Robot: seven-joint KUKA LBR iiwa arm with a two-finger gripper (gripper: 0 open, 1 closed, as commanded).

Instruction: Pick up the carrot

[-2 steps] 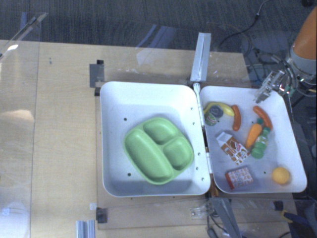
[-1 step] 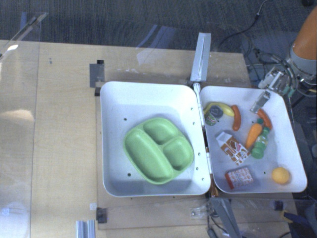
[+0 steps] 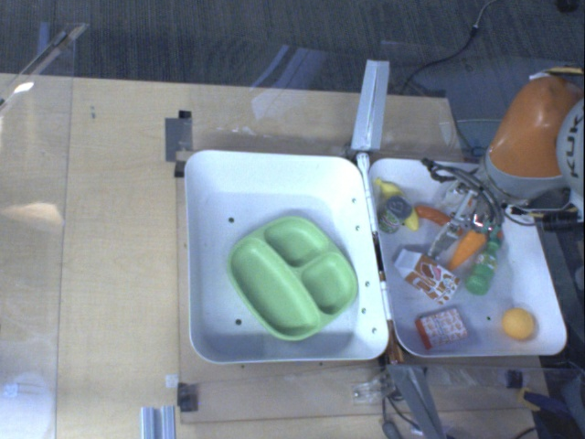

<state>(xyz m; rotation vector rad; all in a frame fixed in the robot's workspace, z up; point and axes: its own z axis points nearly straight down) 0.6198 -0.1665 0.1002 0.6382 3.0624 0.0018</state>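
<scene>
One carrot [image 3: 466, 248] in rt bin [image 3: 539, 337], long axis diagonal.

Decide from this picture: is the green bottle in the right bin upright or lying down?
Lying down: the green bottle shows its full length along the right bin's floor, beside the carrot.

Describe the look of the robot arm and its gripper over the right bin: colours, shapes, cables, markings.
The arm is a rounded body with a glossy orange domed band and a pale grey shell beside it bearing part of dark lettering. Thin black cables loop from below it toward the gripper, a small metallic silver and dark assembly. Its jaws are too small and cluttered to describe.
</scene>
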